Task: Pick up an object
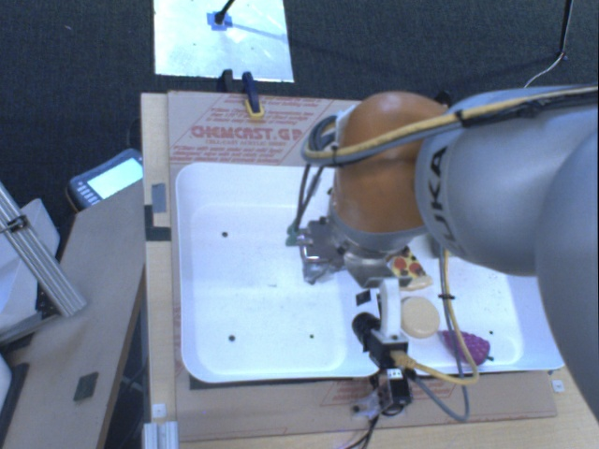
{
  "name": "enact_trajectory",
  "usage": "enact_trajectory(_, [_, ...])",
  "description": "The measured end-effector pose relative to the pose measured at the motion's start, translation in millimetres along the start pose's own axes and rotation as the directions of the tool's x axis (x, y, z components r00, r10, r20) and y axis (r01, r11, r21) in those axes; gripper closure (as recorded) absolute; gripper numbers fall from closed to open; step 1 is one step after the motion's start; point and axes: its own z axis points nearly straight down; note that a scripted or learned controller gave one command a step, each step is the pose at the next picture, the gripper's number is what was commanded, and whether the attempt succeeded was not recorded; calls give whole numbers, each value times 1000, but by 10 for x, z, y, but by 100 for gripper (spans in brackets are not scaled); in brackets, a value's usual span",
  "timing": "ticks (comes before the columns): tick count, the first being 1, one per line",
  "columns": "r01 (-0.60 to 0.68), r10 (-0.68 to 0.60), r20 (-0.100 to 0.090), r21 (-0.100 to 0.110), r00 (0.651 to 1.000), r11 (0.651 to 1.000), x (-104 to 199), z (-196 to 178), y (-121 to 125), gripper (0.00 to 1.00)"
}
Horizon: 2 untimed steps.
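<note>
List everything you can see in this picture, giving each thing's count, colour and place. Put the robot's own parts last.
bins: two, white, side by side on the cardboard
cardboard sheet: one, tan with red lettering, under the bins
pizza slice toy: one, yellow with red spots, right bin, beside the arm
round disc: one, pale tan, right bin, in front of the pizza slice
purple object: one, purple, right bin, front
metal plate: one, silver, beyond the bins
clamp: one, black and yellow, cardboard's far edge
screened device: one, grey, left of the bins
arm: one, grey with orange band, from the right
gripper: one, grey, over the left bin's right side
</note>
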Motion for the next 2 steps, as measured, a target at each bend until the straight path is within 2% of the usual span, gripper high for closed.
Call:
enact_trajectory(1, [-3, 3, -2, -10, 1000, 1000, -431, 526, 215, 100])
enact_trajectory(2, [8, -9, -9, -24, 1000, 1000, 42, -298, 542, 100])
